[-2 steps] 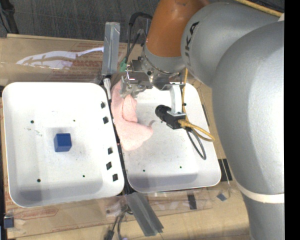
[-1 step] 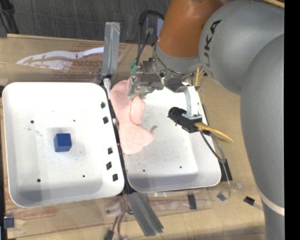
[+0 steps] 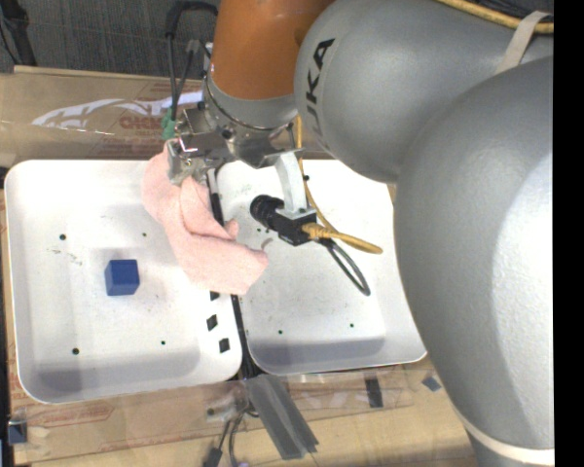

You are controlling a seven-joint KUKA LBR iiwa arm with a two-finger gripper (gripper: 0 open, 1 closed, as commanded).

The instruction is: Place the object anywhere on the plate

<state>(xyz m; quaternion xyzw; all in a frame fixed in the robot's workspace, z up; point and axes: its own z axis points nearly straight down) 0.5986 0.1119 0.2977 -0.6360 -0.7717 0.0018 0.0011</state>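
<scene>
Tool (image 3: 197, 168) pinching pink cloth (image 3: 206, 233), which hangs over divide between bins; blue cube (image 3: 123, 276) in left bin (image 3: 39, 261).

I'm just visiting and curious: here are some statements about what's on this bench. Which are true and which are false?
1. A blue cube lies in the left bin. True.
2. The pink cloth lies flat in the middle of the right bin. False: it hangs under the gripper, over the left bin's right side and the seam between bins.
3. The blue cube touches the cloth. False: white floor shows between them.
4. The arm has an orange band. True.
</scene>
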